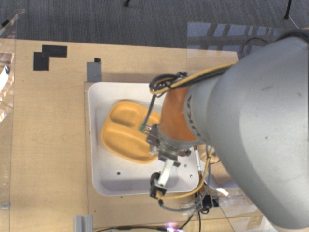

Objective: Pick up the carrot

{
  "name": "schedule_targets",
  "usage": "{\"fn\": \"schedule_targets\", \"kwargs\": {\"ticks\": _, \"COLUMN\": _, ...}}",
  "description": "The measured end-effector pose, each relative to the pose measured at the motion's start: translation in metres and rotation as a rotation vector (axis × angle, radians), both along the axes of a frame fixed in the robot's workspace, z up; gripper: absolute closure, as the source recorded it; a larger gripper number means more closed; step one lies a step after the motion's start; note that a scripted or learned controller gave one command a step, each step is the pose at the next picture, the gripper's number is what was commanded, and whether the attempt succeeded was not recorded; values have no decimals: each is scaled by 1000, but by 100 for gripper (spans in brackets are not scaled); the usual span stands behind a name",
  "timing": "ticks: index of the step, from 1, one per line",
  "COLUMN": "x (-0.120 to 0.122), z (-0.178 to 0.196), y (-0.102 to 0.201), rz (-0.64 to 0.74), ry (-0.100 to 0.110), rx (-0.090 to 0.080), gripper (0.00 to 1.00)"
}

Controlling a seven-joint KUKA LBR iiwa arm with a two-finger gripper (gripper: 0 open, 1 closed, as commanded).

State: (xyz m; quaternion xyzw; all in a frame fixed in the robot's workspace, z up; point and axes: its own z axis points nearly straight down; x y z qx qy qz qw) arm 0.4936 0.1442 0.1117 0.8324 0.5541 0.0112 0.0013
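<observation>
On the pale worktop [48, 144], the left white bin [125, 180] holds a yellow two-lobed lump [123, 129] near its middle. Just right of the lump, the gripper [165, 152] hangs low over the bin, probably seeking a grasp. Whether it is open or closed cannot be told. The carrot is likely hidden under the grey arm [260, 129].

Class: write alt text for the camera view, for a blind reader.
A grey robot arm with an orange band reaches from the right over a white bin, partly covering a rounded yellow-orange object lying in it.
</observation>
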Motion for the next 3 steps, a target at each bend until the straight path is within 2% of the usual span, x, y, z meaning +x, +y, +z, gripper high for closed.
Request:
{"fn": "schedule_targets", "kwargs": {"ticks": 1, "x": 12, "z": 77, "y": 73, "rz": -319, "ry": 22, "rx": -1, "gripper": 100}}
{"fn": "schedule_targets", "kwargs": {"ticks": 2, "x": -5, "z": 172, "y": 66, "rz": -428, "ry": 18, "rx": 1, "gripper": 100}}
{"fn": "schedule_targets", "kwargs": {"ticks": 3, "x": -7, "z": 142, "y": 92, "rz": -200, "ry": 25, "rx": -7, "gripper": 100}}
